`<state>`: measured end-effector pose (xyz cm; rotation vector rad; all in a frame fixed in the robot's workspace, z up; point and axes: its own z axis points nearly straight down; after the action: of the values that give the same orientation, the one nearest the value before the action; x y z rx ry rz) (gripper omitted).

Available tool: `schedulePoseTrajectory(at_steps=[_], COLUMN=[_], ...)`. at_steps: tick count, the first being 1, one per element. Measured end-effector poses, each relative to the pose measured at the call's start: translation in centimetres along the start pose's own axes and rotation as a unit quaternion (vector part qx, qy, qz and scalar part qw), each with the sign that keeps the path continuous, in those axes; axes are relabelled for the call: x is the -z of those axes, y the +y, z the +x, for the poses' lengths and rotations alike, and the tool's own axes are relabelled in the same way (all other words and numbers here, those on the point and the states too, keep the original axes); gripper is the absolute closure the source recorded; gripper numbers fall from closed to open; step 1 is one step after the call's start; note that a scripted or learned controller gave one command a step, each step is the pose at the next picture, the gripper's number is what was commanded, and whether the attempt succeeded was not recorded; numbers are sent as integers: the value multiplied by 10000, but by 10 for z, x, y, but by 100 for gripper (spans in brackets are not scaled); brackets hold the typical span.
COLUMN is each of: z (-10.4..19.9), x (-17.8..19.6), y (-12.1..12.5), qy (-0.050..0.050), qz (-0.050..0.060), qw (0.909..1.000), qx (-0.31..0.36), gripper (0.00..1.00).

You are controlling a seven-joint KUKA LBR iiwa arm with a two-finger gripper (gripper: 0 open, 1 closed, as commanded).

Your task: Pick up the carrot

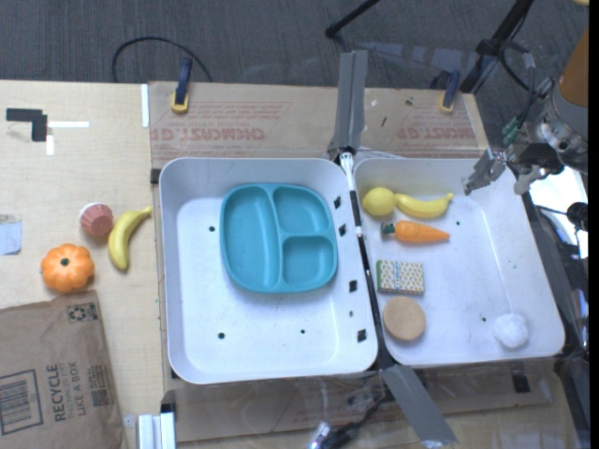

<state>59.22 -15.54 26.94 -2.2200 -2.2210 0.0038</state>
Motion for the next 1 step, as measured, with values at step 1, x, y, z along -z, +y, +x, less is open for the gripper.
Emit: schedulePoseTrajectory(at_steps=[1], z=[51], x=[-86], y=[46], qy=[-1], qz=[3], qw=[10000], qx=[20], gripper=[0])
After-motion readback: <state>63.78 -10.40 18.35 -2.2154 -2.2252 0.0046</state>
